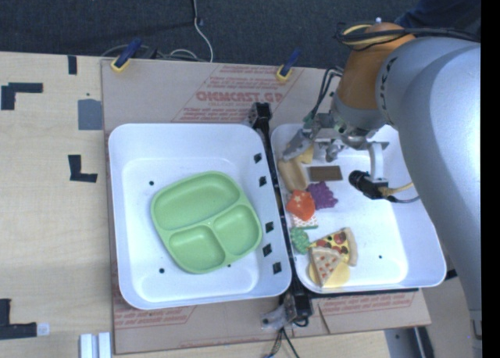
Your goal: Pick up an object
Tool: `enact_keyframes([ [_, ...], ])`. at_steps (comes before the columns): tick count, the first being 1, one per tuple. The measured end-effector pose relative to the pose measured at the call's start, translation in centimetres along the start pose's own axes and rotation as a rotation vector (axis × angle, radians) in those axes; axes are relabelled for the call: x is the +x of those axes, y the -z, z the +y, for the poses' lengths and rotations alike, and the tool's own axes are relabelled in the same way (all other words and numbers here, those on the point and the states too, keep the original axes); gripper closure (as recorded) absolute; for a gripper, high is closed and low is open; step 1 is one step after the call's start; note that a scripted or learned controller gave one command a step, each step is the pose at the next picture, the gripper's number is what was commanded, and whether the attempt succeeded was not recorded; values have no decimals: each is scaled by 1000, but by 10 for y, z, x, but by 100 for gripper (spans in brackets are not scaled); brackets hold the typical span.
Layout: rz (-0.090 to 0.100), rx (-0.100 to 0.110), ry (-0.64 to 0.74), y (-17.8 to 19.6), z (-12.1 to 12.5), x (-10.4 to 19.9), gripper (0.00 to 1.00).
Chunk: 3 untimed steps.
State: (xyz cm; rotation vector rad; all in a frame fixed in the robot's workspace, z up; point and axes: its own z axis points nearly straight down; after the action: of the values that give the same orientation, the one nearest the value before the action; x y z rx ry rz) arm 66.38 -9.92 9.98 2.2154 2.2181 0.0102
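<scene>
The right bin (391,266) holds several toy foods: a pizza slice (332,251), a red-orange tomato-like piece (301,205), a purple grape bunch (322,195), a brown chocolate bar (324,173), a tan bread piece (292,174) and a green leafy bit (300,235). My gripper (316,144) hangs low over the bin's far left corner, just above the chocolate bar and bread. Nothing shows between its fingers. The grey arm with its orange band (371,75) reaches in from the right and hides the bin's far right part.
The left bin (133,153) holds a green three-compartment plate (205,221). A black clip strip (266,184) runs between the bins. Cardboard lies under both bins, with cables at the back and front edge.
</scene>
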Motion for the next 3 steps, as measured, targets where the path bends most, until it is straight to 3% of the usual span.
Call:
enact_keyframes([
  [1,-2,11,0,-15,4,1,0],
  [2,-1,11,-3,-14,-58,-21,0],
  [3,-1,9,5,-15,-5,8,0],
])
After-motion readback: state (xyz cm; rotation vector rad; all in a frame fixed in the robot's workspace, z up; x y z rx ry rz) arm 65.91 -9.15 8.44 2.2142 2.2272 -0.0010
